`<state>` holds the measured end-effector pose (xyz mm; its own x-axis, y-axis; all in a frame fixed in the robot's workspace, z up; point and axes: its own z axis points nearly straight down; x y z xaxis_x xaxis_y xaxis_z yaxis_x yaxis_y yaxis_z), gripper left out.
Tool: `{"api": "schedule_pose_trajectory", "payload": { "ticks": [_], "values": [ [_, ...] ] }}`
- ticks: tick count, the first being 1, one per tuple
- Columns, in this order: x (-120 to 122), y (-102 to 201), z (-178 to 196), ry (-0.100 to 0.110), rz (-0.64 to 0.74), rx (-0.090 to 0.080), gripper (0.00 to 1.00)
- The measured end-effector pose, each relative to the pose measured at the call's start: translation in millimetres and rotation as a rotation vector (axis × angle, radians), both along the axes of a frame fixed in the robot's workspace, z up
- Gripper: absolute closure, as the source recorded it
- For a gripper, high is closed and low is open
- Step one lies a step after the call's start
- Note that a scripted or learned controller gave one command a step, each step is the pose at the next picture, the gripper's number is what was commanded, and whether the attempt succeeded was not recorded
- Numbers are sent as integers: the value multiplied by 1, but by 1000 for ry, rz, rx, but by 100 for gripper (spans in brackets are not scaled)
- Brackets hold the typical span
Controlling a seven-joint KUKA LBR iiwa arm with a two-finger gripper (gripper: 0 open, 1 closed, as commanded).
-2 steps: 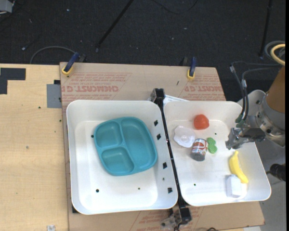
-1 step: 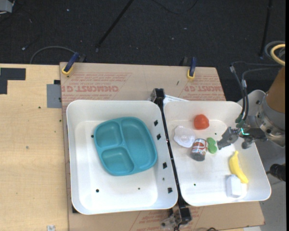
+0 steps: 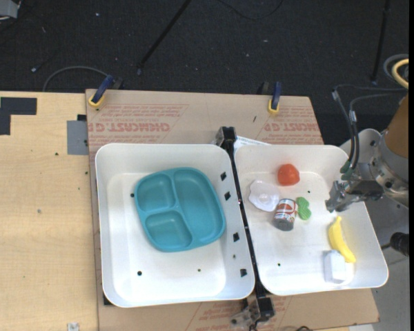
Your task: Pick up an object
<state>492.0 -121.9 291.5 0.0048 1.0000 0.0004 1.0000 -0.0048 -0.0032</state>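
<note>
Two white bins side by side: the left bin (image 3: pixel 117 254) has a teal plate (image 3: pixel 179 209) in it, and the right bin (image 3: pixel 310 281) has all the small stuff. The gripper (image 3: pixel 338 197) hovers at that bin's right edge — can't tell if it's spread or pinched, too blurry. I'd go for the banana (image 3: pixel 340 241) — it's just on the near side of the gripper, long axis running near-to-far. The can (image 3: pixel 285 214) and red ball (image 3: pixel 288 174) sit further left.
</note>
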Motion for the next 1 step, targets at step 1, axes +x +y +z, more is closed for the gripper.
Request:
{"api": "schedule_pose_trajectory", "payload": {
  "ticks": [1],
  "values": [
    [0, 0, 0, 1, -1, 0, 0]
  ]
}}
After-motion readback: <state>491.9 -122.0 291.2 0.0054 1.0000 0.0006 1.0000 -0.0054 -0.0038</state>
